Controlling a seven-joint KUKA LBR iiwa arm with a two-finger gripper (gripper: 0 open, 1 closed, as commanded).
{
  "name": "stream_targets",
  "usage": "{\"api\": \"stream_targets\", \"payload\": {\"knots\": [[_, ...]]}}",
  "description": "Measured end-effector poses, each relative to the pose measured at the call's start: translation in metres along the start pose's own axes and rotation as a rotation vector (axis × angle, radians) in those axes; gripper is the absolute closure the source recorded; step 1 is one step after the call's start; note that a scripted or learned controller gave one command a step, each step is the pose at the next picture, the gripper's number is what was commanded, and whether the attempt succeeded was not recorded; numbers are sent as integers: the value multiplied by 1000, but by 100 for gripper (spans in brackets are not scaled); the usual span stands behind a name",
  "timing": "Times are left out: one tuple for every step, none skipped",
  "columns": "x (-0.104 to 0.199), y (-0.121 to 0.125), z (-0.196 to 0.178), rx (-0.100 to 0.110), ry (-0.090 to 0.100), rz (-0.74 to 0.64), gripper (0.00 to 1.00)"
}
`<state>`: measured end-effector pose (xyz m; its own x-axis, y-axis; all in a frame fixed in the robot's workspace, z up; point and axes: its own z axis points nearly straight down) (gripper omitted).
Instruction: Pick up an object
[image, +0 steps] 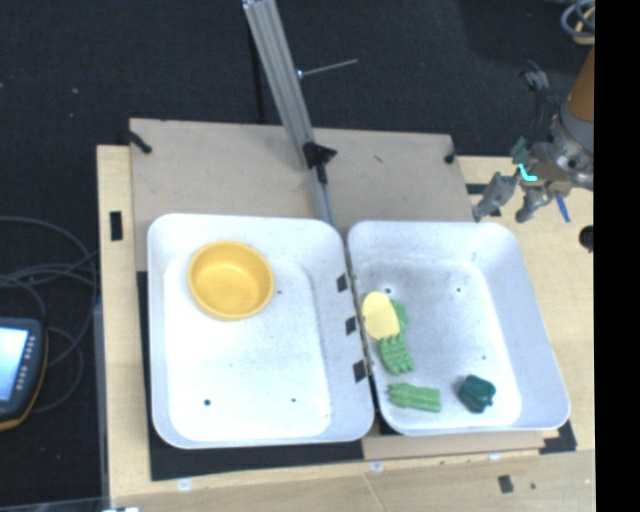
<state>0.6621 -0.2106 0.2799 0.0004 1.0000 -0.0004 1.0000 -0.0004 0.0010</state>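
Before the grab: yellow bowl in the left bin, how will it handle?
The yellow bowl looks like thin plastic, so probably light and rigid. It sits upright on its base, unlikely to roll. Its rounded rim may slip, and a push would likely slide it.

The arm's tool (510, 203) hangs at the view's upper right, fingers spread, holding nothing.

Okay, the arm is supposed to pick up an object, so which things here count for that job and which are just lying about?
For the job:
claw, open, above the right bin's far corner
yellow bowl in the left bin
yellow piece, green ridged piece, green block, dark green piece, all in the right bin

Lying about:
metal pole
handheld screen at the left edge
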Motion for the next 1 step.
{"api": "stream_targets", "payload": {"knots": [[0, 0, 0, 0, 0, 0, 0]]}}
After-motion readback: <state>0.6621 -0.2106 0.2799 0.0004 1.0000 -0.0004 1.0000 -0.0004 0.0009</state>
